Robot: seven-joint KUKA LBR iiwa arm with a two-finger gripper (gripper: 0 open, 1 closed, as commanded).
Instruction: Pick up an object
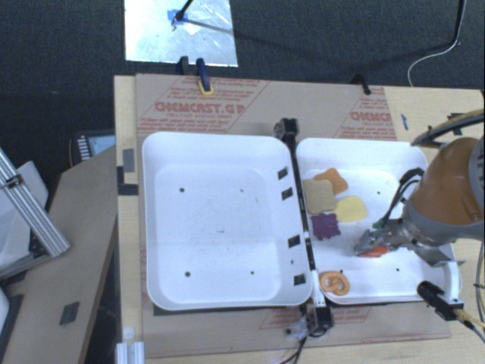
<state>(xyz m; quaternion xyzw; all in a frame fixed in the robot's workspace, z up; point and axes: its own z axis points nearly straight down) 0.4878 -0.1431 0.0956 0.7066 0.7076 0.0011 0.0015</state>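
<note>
The gripper [369, 244] is low inside the right bin [394, 288], its tip down among the loose pieces, and from this high slanted angle I cannot tell its state or whether it holds anything. A small red piece [373, 253] lies right under or against its tip; it looks like the target, though whether it is touched is unclear. Just beside it to the left sit a purple piece [325, 225] and a yellow piece [352, 208], with a tan square [318, 196] and an orange piece [333, 179] further up, clustered near the divider. An orange ring [334, 282] rests apart by the near wall. The arm [449, 192] leans in from the right edge, probably to reach the cluster. The left bin [220, 211] lies alongside.
</note>
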